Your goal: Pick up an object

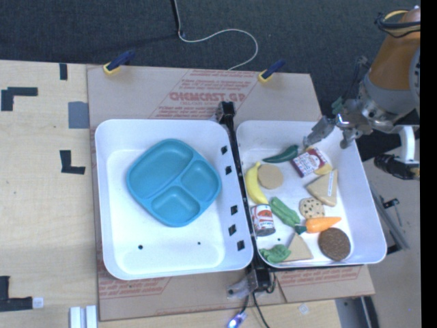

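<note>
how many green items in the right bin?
3. A dark green pepper near the far wall, a green pod mid-bin beside the banana, and a leafy green piece at the near left corner. Others could be hidden under the pile.

Left bin (109,203): plate (173,181) lying in the middle
Right bin (365,203): banana (255,185) at left; cookie (334,243) at front right; can (263,220) by the divider; carrot (321,224) behind the cookie

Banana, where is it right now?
The banana lies in the right bin, along its left wall, beside the round cracker and above the small can.
</note>
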Robot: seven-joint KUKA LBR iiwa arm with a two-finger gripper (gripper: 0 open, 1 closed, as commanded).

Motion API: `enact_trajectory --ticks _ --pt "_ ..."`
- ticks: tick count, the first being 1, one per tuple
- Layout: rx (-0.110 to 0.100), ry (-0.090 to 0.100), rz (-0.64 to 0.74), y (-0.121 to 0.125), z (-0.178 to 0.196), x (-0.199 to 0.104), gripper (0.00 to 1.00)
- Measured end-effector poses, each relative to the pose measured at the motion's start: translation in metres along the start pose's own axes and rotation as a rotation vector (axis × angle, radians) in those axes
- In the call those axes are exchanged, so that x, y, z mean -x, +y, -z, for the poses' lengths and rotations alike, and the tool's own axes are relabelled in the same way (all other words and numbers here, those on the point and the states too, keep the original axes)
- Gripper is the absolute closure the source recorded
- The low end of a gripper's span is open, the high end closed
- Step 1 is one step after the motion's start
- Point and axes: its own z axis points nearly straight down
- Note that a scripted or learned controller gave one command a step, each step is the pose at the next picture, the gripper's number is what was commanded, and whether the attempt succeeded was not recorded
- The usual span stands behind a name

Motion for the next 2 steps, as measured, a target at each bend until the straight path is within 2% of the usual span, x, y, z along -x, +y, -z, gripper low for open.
enact_trajectory --ticks 1,2 --pt "0.003 0.002 0.004 -0.032 0.067 -0.055 0.00" --pt "-0.004 0.004 0.007 -0.081 0.053 -0.138 0.00"
